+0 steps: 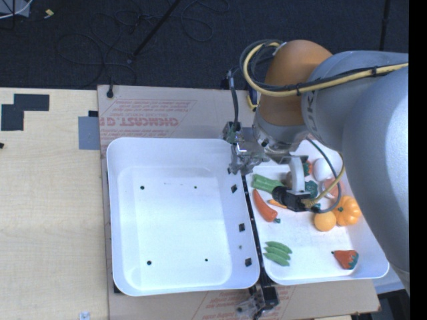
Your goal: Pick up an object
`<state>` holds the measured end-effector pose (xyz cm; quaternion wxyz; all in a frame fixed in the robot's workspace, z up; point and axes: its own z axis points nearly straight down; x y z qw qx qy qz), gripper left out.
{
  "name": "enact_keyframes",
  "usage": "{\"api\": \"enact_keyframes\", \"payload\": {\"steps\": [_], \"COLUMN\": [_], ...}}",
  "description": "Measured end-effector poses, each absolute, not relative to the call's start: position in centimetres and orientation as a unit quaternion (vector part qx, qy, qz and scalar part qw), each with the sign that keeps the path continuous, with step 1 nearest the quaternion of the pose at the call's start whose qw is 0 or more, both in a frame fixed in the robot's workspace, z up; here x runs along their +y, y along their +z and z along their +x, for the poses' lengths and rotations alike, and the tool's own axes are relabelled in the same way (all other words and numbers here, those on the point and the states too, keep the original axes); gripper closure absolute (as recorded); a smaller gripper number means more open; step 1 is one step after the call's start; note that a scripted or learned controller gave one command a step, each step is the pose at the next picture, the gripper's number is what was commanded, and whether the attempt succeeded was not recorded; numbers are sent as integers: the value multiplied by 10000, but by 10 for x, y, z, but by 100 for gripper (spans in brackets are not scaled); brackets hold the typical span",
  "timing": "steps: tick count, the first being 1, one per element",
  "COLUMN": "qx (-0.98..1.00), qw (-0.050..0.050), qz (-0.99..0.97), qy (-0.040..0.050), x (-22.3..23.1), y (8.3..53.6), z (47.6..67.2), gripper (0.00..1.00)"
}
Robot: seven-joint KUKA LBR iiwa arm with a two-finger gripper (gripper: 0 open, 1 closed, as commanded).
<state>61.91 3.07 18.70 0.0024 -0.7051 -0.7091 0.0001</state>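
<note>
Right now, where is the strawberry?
In the camera view, the strawberry lies in the right bin, near its lower right corner, right of the green pea pods.

The left bin [170, 222] offered an open floor for approach. In the right bin [303, 272], the arm [333, 112] overhung the far half, a carrot [265, 207], oranges [337, 216] and pea pods [277, 253] crowded the floor, and narrow gaps lay between them.
</note>
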Motion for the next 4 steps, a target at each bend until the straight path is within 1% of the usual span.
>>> {"api": "enact_keyframes", "payload": {"steps": [1, 2, 3, 4], "qx": [-7086, -7094, -7091, -7084], "qw": [4, 21, 1, 4], "qz": [-7056, -7048, -7051, -7058], "qy": [-13, 0, -14, 17], "x": [79, 164, 244, 241], "y": [224, 226, 266, 264], "z": [645, 632, 644, 643], "gripper": [100, 100, 100, 0]}}
